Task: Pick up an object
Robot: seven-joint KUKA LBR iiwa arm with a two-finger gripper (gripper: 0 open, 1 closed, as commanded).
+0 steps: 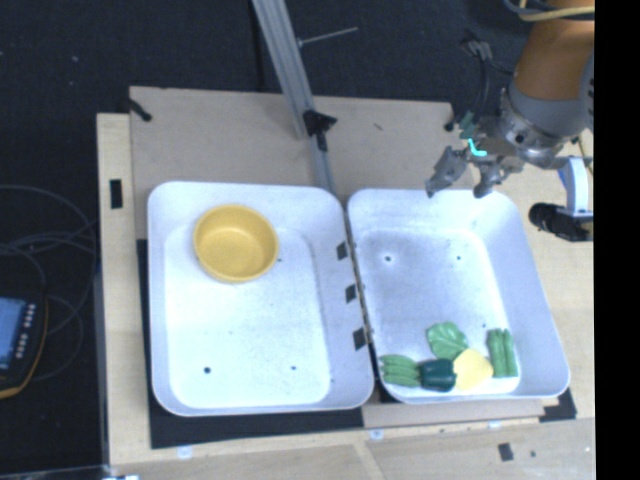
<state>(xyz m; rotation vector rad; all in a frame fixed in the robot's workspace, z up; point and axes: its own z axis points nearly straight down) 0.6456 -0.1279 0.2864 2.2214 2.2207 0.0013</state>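
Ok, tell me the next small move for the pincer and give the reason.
Probably swing the pincer toward the near end of the right bin and lower it. It hangs open above that bin's far rim with nothing between its fingers, while the pickable things, a yellow piece and green pieces, cluster at the near edge. The yellow bowl sits in the left bin, farther off.

Yellow bowl (236,243) sits upright in the left bin, far-left part. Right bin, near corner: a cluster of small items touching or just beside one another: light green piece (446,338), green ridged piece (502,353), yellow piece (472,370), dark green block (436,374), green ridged piece at left (398,369).
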